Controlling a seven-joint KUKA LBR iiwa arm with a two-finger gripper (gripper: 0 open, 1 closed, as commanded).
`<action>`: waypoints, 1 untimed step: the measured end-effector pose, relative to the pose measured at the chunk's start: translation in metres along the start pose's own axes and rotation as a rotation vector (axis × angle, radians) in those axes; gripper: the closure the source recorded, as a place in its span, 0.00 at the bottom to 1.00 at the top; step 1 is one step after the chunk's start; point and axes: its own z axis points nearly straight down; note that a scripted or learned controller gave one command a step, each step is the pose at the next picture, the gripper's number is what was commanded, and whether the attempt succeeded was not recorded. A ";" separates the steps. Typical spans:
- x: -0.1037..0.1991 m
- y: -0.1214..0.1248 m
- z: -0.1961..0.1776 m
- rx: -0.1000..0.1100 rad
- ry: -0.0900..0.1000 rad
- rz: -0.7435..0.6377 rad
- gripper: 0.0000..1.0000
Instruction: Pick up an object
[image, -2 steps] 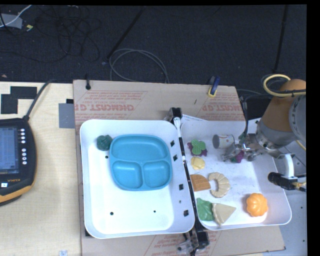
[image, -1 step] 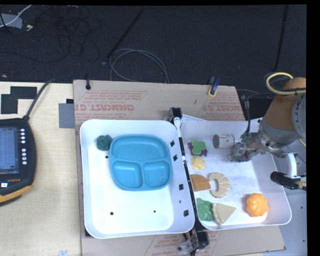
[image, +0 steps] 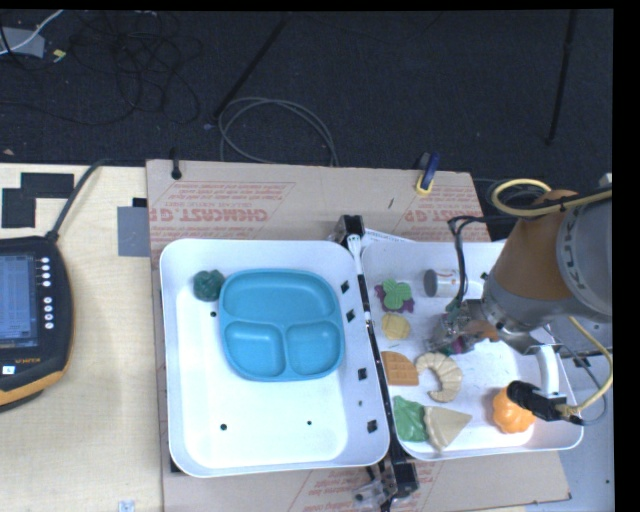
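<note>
1. Jaws low in the right bin (image: 470, 448), just beside the beige croissant-shaped piece (image: 441, 373); released or clenched, cannot tell from the dark clutter under the wrist.
2. Nearest candidates for picking: that croissant piece, the yellow piece (image: 397, 326) and the grey cylinder (image: 437, 282), all loose on the bin floor.
3. Likely failure: closing on a gap between pieces, or nudging the croissant piece against the orange-brown wedge (image: 400, 368) touching it, so it slips free.
4. Second risk: the cylinder rolling off if clipped sideways.
5. Cable loops hanging from the arm (image: 535, 265) near the orange toy (image: 510, 412); could snag or drag it on lifting.
6. Tight room: centre divider wall close on one side, pieces crowded along the near edge.
7. More open floor in the left bin (image: 180, 400), around the blue tray (image: 280, 325) and green ball (image: 207, 285).
</note>
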 end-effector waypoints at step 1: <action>0.065 -0.017 -0.105 -0.006 0.002 -0.004 1.00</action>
